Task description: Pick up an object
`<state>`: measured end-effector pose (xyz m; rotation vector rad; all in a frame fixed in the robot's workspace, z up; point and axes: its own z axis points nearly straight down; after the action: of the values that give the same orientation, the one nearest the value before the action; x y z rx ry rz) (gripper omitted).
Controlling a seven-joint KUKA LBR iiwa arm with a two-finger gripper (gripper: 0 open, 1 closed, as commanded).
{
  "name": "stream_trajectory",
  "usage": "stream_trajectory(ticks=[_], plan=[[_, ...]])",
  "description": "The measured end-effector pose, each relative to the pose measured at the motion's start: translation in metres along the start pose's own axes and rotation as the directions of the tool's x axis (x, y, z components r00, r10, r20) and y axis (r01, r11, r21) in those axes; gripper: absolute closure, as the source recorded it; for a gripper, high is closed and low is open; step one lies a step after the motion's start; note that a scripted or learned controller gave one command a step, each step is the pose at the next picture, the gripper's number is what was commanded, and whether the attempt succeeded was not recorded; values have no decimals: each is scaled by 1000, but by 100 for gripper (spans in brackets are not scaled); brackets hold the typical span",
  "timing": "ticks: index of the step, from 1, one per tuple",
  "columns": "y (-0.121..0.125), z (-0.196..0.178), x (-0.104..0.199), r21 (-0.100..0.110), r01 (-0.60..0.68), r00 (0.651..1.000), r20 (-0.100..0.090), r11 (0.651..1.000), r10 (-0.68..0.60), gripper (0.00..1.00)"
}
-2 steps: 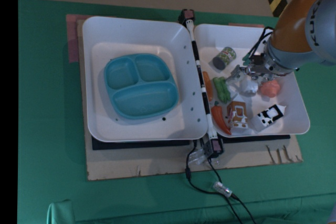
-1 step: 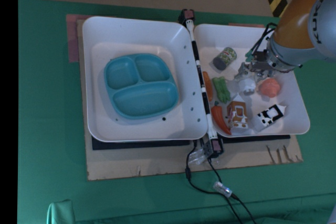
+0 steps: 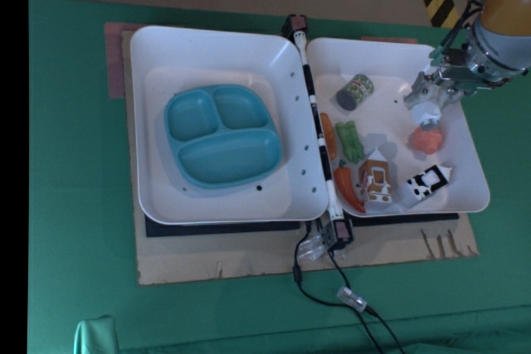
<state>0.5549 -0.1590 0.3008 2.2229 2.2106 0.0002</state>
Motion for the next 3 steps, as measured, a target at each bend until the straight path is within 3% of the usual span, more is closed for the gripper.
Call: stream_trajectory(ticks=[1,2,3], plan=[[-22,-57,1,-2,1,1000,0,1000,-1,100],[-38,-67,48,2,2,1000,-3,1000,-2,100],[-55,-72,53,2,2,1000,-3,1000,-2,100]])
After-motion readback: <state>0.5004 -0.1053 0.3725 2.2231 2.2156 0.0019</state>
